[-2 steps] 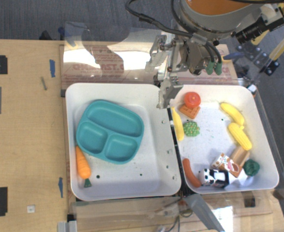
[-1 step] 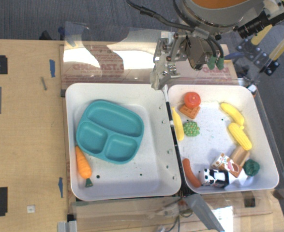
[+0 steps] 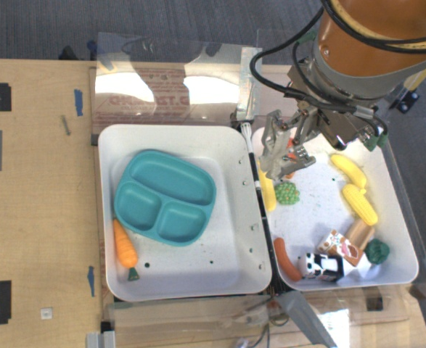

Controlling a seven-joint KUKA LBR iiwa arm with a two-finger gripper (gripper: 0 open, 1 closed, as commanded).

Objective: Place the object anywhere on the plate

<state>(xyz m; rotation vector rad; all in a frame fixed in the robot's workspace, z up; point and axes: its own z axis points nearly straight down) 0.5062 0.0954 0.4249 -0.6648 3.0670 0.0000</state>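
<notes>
A teal plate (image 3: 166, 196) with three compartments lies in the left bin (image 3: 227, 267), with nothing on it. My gripper (image 3: 285, 158) hangs over the left part of the right bin (image 3: 401, 267), its fingers (image 3: 271, 151) apart and open. A small red-orange speck shows by the right finger; I cannot tell what it is. Just below the gripper lie a yellow piece (image 3: 268, 193) against the bin's left wall and a green knobbly toy (image 3: 287, 193). Neither is between the fingers.
An orange carrot (image 3: 125, 246) lies in the left bin beside the plate's lower left edge. The right bin also holds two yellow pieces (image 3: 359, 201), a red sausage (image 3: 287, 260), a black-and-white cow (image 3: 321, 266), a brown-and-white item (image 3: 348, 243) and a dark green toy (image 3: 377, 251).
</notes>
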